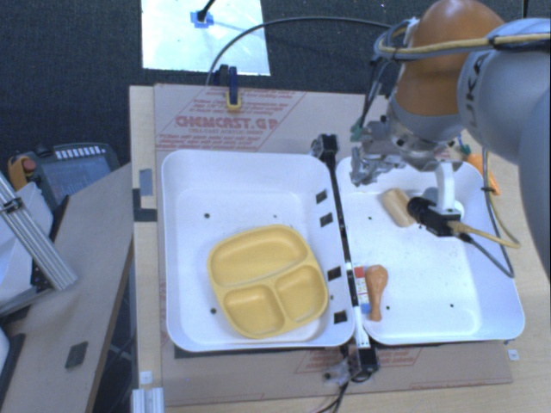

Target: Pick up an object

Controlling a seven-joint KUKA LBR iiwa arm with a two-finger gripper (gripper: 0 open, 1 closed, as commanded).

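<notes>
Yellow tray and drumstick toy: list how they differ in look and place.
The tray is pale yellow, broad and split into three compartments; the drumstick is orange-brown, small and slim. The tray lies in the left bin, filling much of its floor; the drumstick lies in the right bin, close to the divider. The tray sits far from the end effector; the drumstick is nearer. Both lie flat and untouched.

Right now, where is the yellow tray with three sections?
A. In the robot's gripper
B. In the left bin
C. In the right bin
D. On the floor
B: the yellow three-section tray lies flat in the left bin, while the gripper is over the right bin, near the toy chicken drumstick.
</notes>
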